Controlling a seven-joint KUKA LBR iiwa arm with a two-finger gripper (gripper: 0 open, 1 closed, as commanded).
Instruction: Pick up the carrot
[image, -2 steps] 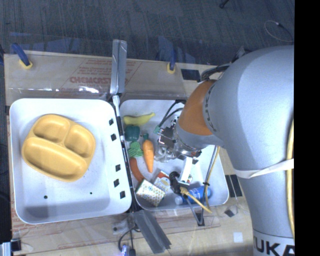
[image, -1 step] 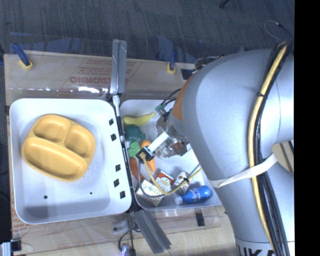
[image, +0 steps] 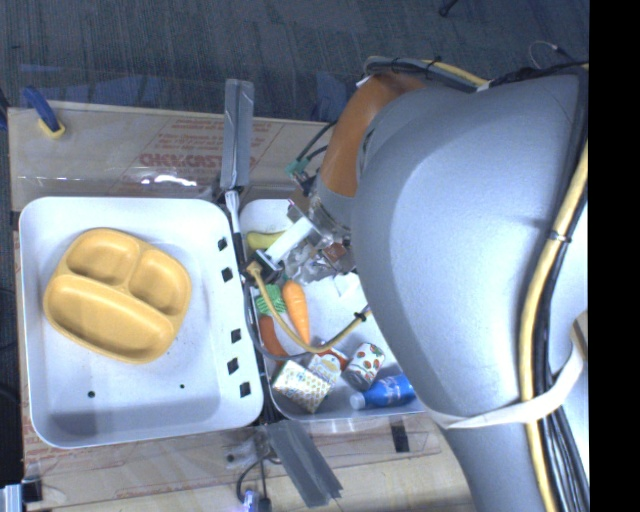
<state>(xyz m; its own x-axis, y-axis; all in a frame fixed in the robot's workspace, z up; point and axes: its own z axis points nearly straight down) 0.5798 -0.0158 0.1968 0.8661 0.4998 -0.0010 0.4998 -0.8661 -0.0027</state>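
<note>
A: Hovering over the right bin, pre-grasp step imo. Gripper sits just above the carrot.

B: Carrot where exactly?

A: Near that bin's left wall, greens toward the gripper, w/ a small box and blue bottle below it.

B: Claw spread or pinched?

A: Can't tell, wrist blocks it.

B: Next?

A: Prob needs to descend, straddle the carrot, then close.

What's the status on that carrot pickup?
Gripper low in right bin, above the carrot. Carrot lying among clutter, not held. Yellow tray in left bin.
</note>
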